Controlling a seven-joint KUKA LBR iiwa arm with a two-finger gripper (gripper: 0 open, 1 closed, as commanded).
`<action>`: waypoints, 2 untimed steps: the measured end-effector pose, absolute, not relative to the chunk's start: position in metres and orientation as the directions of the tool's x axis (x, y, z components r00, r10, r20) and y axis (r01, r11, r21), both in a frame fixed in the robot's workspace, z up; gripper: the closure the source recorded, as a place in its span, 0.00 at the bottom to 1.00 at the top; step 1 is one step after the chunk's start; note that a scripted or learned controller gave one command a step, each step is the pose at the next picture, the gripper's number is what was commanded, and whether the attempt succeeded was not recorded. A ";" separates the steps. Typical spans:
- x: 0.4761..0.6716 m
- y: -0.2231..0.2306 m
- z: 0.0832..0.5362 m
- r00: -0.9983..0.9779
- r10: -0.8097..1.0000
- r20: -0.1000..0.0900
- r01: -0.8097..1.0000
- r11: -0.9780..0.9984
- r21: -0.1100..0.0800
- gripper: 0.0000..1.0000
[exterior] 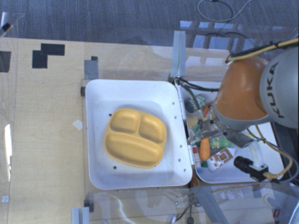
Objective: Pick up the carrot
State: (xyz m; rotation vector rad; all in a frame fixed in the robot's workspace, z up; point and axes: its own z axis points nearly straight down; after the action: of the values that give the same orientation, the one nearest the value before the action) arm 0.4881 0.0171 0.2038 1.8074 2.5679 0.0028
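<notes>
Arm's orange wrist band [240,90] hangs over the right bin [233,174], gripper [204,133] low just above the carrot [204,149] lying by the bin's left wall beside a small carton [220,158], finger state unreadable, so nothing's lifted yet.

One fixed overhead camera — slanted down over both white bins [93,139] — arm [243,92] from right.
</notes>
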 end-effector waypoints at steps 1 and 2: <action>0.489 0.037 0.276 -0.305 0.952 -0.001 0.952 0.305 0.005 1.00; 0.542 0.060 0.323 0.194 0.981 0.000 0.981 -0.194 0.003 1.00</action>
State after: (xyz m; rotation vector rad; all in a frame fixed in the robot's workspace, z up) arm 0.5421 0.0601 0.3228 2.4254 1.9929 0.0030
